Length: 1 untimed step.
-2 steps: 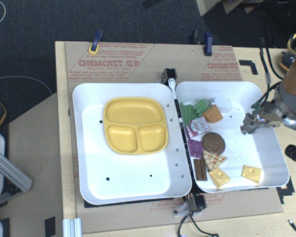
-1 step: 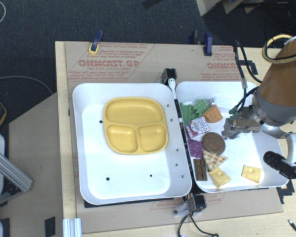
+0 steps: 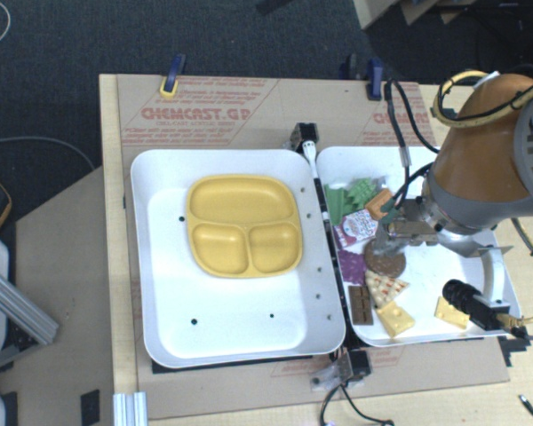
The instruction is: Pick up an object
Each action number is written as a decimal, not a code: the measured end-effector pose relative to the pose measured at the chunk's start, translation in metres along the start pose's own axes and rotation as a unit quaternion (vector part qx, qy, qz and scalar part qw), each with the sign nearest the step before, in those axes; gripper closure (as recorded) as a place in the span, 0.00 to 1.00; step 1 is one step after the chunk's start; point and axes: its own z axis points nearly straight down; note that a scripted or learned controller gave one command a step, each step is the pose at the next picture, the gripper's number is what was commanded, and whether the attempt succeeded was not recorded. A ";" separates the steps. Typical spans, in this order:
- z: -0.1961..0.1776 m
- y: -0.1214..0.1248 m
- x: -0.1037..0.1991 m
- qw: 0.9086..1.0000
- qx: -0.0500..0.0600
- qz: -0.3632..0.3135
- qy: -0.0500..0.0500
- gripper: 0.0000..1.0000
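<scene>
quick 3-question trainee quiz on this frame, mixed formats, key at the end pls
1. True or false: the yellow divided plate lies in the right bin.
2. The hand is above which bin? A) left B) right
3. Fill in: the arm's band above the wrist is ____.

Key: 1 false, it lies in the left bin. 2 B, over the pile of toy food. 3 orange.

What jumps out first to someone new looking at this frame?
Probably the yellow divided plate, alone in the left bin. Next, the grey and orange arm reaching in from the right over the right bin, its gripper low above a crowded pile of small toy food pieces along that bin's left side.
</scene>
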 end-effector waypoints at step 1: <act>-0.016 0.002 -0.003 1.000 -0.003 0.002 -0.001 1.00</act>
